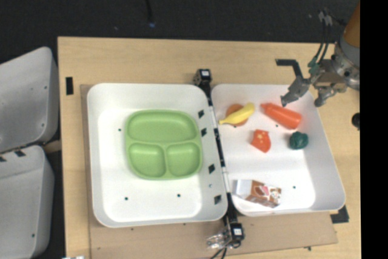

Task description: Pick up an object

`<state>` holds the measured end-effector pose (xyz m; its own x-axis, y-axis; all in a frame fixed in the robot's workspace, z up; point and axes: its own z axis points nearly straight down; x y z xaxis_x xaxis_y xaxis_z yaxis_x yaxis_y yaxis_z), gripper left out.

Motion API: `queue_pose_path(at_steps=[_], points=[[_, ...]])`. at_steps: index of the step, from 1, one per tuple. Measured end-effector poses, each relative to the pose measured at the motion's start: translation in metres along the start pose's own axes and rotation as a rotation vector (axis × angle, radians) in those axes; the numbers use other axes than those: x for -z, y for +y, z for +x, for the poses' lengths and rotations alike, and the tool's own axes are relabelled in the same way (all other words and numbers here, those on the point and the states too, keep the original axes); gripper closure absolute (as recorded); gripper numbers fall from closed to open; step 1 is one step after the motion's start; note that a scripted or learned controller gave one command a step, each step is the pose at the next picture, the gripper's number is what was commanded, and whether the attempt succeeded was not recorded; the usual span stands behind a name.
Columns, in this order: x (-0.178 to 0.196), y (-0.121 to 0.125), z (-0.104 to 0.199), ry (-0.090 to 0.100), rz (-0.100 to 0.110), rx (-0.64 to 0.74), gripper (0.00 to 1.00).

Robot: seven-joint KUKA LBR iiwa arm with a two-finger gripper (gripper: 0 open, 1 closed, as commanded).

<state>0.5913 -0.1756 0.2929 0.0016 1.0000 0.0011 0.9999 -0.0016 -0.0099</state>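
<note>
Look to the upper right of the frame: your pincer (301, 94) hangs over the far edge of the right bin (315, 182), its two dark fingers spread apart with nothing between them. One fingertip sits just above the orange carrot (282, 115), close to it, though you cannot tell whether they touch. Left of the carrot lies a yellow banana (238, 116) against a small orange piece. Toward the middle of that bin you see a red strawberry-like toy (261, 141) and, to its right, a dark green lump (297, 141). A printed packet (260, 193) rests near the bin's lower edge. The left bin (112, 197) carries a green divided plate (162, 144) on the wooden counter (145, 60)
</note>
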Motion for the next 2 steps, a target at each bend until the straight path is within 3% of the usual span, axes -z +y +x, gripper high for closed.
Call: queue_pose_path(at_steps=[1,2], points=[[0.006,0.002,0.0,-0.002,-0.011,0.002,0.0],[-0.057,0.003,-0.004,-0.002,-0.006,0.001,0.0]])
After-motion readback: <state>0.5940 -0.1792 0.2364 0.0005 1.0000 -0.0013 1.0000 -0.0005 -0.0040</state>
